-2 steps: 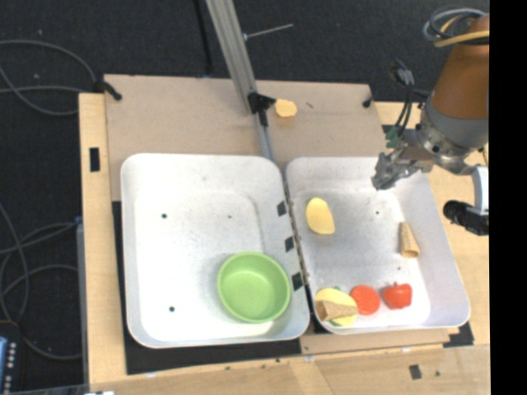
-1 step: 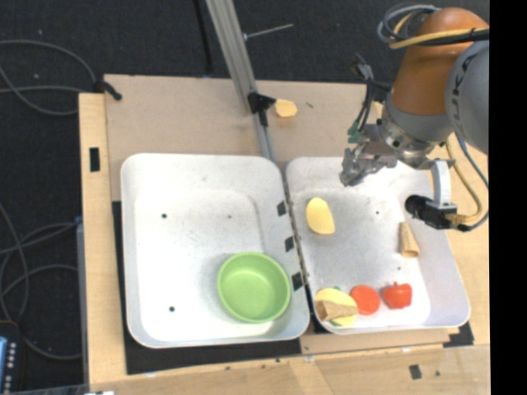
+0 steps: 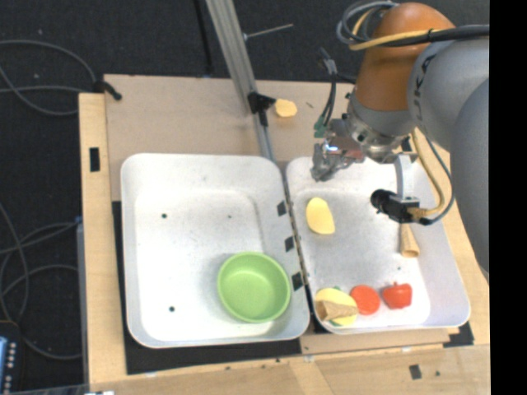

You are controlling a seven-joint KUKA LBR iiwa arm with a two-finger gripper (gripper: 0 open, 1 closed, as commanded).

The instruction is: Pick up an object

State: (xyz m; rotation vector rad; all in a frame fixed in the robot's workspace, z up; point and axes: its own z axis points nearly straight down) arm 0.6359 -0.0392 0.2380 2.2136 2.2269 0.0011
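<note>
In the right bin (image 3: 436,278) lie a pale yellow lemon-like piece (image 3: 320,216), a tan stick (image 3: 408,241) near the right wall, and at the front a yellow-and-tan piece (image 3: 336,306), a red-orange tomato (image 3: 365,299) and a red pepper (image 3: 397,295). My gripper (image 3: 328,164) hangs over the bin's back left corner, above and behind the yellow piece, with nothing seen between its fingers. The grey arm with its orange band (image 3: 395,56) comes in from the upper right.
A green bowl (image 3: 254,286) sits in the left bin (image 3: 165,220) at its front right. A small yellow item (image 3: 286,108) lies on the bench behind the bins. A slanted metal post (image 3: 239,64) rises at the bins' divide. A black fitting (image 3: 395,206) juts from the arm.
</note>
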